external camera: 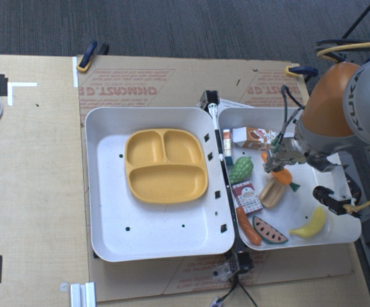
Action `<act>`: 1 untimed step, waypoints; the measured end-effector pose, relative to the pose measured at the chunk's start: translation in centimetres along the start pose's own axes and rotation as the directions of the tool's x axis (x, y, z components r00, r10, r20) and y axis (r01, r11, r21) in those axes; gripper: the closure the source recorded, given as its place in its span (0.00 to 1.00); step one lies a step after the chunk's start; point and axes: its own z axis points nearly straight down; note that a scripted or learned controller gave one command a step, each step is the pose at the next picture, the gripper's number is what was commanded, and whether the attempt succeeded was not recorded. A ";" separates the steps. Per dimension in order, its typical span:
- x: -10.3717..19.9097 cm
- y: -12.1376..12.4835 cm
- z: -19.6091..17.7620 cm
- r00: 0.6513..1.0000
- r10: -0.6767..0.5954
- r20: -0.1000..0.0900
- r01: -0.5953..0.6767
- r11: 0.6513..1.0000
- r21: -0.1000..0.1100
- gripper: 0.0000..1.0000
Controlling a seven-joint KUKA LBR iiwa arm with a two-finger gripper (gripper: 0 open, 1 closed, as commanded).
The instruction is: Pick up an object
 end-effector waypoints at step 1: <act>0.0 0.0 0.0 1.000 0.000 0.000 0.000 1.000 0.000 0.00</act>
